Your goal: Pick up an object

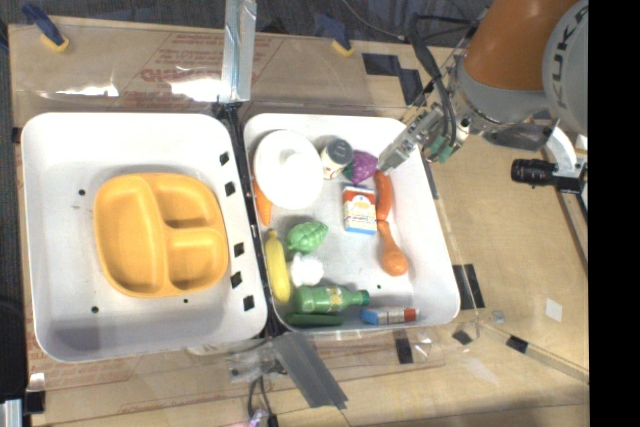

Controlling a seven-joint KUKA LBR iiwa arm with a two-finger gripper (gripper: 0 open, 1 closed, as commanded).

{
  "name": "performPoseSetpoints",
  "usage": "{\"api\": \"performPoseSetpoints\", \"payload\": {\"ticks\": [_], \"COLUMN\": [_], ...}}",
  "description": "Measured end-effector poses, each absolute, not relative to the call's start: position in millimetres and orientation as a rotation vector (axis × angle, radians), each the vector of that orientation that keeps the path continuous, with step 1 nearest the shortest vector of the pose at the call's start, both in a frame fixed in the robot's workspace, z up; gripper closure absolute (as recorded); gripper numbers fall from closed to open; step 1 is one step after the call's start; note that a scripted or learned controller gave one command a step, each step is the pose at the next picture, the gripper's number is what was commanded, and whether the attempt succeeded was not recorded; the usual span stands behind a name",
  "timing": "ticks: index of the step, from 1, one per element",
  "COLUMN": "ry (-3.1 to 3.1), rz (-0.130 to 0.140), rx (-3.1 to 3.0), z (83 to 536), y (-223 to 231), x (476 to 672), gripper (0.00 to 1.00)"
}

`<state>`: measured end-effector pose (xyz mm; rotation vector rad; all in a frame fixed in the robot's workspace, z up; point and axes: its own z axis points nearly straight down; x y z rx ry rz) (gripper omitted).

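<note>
Nothing lifted yet. Two-finger gripper (388, 161) low over the right shallow white bin (432, 245) — fingertips close together, nothing seen between them — just above the long orange plastic carrot (386, 221), beside the small purple toy (364, 165). Grasp and lift left to do.

one fixed overhead camera looks down aslant on both bins (40, 215).

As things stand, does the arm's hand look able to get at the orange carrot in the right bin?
Probably yes. The hand hangs just above the upper end of the orange carrot, which lies exposed along the right bin. Nothing covers it; only the small carton lies close on one side.
</note>
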<state>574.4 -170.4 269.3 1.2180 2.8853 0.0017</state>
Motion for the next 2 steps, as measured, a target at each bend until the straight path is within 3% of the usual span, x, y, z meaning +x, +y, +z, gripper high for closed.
{"api": "performPoseSetpoints", "payload": {"ticks": [1, 2], "ry": [2.876, 2.793], "rz": [-0.003, 0.002], "rx": [1.284, 1.427], "z": [159.9, 241.2], "y": [-180.3, -160.5], "x": [501.2, 564.3], "gripper": [1.00, 1.00]}}
